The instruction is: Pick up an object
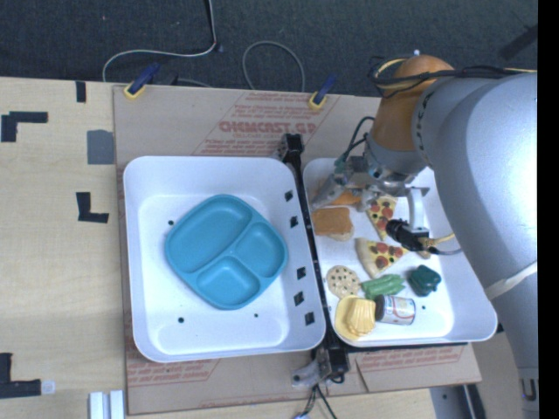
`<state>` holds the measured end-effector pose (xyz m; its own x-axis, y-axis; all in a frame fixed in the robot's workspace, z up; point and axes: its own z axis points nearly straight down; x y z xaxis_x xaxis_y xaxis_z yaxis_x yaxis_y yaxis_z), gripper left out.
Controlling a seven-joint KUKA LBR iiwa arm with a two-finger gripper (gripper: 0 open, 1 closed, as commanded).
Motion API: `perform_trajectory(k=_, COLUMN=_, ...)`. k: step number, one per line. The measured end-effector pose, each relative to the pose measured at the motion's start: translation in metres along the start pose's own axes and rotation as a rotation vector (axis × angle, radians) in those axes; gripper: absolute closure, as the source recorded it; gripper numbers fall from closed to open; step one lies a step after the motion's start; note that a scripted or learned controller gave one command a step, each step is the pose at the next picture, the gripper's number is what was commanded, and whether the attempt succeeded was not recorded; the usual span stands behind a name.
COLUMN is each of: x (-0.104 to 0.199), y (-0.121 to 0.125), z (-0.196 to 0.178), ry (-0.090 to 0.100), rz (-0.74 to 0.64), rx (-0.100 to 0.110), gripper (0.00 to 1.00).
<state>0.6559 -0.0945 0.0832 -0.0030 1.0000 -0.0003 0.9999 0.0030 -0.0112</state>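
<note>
One smooth, three-compartment blue tray (226, 250)

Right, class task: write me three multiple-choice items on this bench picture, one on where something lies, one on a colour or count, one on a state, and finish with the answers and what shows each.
1. Where does the blue divided tray lie?
A. In the left bin
B. In the right bin
C. On the wooden bench outside the bins

2. How many pizza slices are in the right bin?
A. None
B. Two
C. Five

3. How does the small can rest?
A. Upright
C. Stacked on the tray
B. On its side

Answers:
1 A, the tray sits alone inside the left bin.
2 B, one pizza slice lies under the arm by the tool, another pizza slice lies below it.
3 B, the can's round end faces sideways beside the yellow toy.
</note>
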Motion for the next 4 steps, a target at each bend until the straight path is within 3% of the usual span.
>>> perform_trajectory(k=1, x=-0.0065, y=0.0075, z=-0.0008, ry=0.011, rz=0.000, rx=0.024, gripper=0.00)
perform_trajectory(k=2, x=-0.0113, y=0.0079, z=-0.0009, ry=0.012, rz=-0.003, rx=0.021, gripper=0.00)
perform_trajectory(k=3, x=-0.0065, y=0.0071, z=-0.0011, ry=-0.002, rz=0.002, rx=0.018, gripper=0.00)
perform_trajectory(k=4, x=-0.0088, y=0.0074, z=-0.0008, ry=0.004, rz=0.000, rx=0.019, gripper=0.00)
